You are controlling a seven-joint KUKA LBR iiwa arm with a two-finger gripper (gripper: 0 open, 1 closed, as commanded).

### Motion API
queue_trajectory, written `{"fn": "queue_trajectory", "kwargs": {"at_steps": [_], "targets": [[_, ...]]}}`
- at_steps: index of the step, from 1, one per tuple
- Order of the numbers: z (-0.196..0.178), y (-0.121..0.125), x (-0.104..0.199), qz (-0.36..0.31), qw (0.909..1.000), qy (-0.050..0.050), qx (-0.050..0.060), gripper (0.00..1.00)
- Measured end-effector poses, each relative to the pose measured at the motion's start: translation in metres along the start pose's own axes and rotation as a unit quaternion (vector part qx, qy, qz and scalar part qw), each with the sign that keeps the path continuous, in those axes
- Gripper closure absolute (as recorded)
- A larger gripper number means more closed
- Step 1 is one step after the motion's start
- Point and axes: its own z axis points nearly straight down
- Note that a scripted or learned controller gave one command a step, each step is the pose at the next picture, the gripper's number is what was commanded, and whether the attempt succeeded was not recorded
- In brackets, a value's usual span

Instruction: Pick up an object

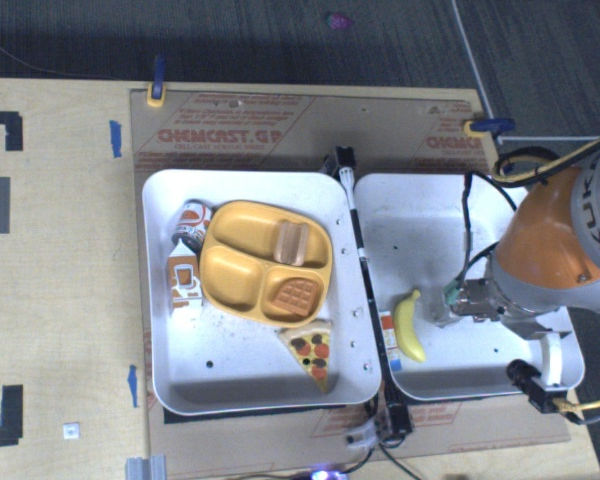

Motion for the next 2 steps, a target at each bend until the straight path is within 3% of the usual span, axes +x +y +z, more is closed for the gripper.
{"fn": "queue_trajectory", "kwargs": {"at_steps": [1,2], "targets": [[-0.085,-0.004,0.087,-0.005,0.9998,0.011,0.013,1.0],[-0.084,-0.004,0.015,-0.004,0.9999,0.009,0.013,1.0]]}}
